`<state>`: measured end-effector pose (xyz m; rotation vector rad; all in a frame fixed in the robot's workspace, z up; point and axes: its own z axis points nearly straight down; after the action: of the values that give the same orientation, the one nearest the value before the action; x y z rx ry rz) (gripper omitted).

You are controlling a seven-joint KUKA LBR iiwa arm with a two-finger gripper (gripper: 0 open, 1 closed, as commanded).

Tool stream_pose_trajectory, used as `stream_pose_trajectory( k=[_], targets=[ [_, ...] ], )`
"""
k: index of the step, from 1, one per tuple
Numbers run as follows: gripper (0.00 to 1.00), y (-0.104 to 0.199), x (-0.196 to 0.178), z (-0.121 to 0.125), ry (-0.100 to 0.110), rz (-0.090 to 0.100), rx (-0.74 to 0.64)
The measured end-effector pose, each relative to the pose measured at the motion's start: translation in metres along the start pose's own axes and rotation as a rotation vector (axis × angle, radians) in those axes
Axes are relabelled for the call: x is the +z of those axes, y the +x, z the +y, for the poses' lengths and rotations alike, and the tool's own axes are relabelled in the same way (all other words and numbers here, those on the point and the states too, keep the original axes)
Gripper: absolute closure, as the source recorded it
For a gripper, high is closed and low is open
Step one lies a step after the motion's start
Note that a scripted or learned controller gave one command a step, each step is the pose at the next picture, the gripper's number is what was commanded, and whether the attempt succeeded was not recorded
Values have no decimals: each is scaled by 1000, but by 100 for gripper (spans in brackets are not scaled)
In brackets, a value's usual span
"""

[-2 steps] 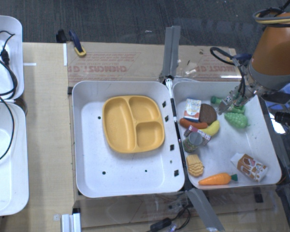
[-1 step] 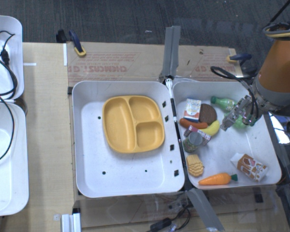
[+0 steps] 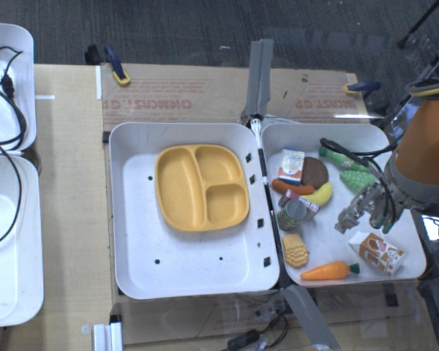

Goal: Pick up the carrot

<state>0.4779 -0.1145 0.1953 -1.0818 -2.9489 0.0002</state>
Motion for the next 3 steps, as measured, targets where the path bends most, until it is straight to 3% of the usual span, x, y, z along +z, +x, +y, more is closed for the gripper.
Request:
stream_pose_trajectory(
  k=[1,2,3],
  targets=[
    [0,-19,39,-22,0,1,-113],
    [0,11,40,13,-1,0,-328],
    [0,-15,60,-17,-1,-1,-654]
  ],
)
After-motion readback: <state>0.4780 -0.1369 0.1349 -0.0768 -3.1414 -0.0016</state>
